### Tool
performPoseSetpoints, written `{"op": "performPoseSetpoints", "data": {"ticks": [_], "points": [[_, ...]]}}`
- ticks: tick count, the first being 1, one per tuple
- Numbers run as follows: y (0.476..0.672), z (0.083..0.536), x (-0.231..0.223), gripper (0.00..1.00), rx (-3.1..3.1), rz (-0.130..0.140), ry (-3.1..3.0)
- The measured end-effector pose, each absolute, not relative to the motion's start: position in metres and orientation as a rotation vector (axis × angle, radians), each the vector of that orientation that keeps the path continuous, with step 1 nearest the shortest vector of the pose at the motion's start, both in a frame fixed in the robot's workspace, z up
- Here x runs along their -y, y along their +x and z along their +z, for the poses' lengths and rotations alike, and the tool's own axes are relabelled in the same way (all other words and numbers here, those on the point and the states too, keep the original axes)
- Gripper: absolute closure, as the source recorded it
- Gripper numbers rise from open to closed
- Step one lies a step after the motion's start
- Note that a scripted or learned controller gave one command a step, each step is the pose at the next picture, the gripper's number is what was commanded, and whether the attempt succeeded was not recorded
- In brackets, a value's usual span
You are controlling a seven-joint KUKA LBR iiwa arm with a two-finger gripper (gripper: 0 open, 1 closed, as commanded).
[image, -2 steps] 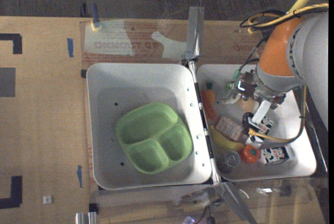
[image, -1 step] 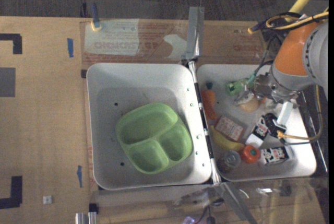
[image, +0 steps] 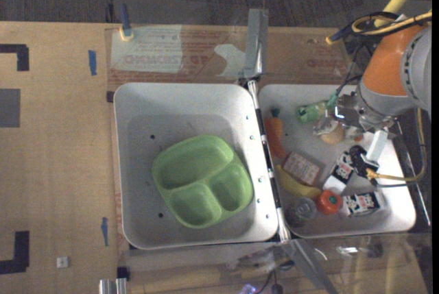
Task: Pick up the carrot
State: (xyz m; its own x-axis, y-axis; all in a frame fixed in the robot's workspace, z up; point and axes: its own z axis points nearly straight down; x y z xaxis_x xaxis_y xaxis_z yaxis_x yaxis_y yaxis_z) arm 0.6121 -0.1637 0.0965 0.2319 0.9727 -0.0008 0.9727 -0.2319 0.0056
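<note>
So the gripper [image: 341,113] is hanging over the far part of the right-hand bin [image: 384,221], and honestly I can't tell whether it's released or clenched, since the wrist hides that bit from up here. I can't make out anything held in it either.

The carrot [image: 274,138] is off to the view's left of the gripper, on the other side of a pale green item [image: 309,111] that sits between the two. It lies flat along the bin wall next to the divider, with its leafy end pointing to the far edge and its tip toward the banana [image: 295,183]. A brown packet [image: 302,167] is just beside the tip end, nearer the camera than the gripper.

My read: this is the approach step. Nothing's grabbed yet and the carrot looks untouched.

The next move needs a sideways shift across the bin toward the divider, clearing the green item. Then a wrist turn so the gripper closes across the carrot's width rather than along it, then the drop.

The tricky part is that wall. The carrot's tucked close against it, so there's little room on that side. Aiming mid-body seems the safest bet
</note>
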Motion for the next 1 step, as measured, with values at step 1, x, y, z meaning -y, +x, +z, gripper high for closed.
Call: {"op": "performPoseSetpoints", "data": {"ticks": [1], "points": [[0.6122, 0.0966, 0.1635, 0.00, -1.944, 0.005, 2.462]]}}
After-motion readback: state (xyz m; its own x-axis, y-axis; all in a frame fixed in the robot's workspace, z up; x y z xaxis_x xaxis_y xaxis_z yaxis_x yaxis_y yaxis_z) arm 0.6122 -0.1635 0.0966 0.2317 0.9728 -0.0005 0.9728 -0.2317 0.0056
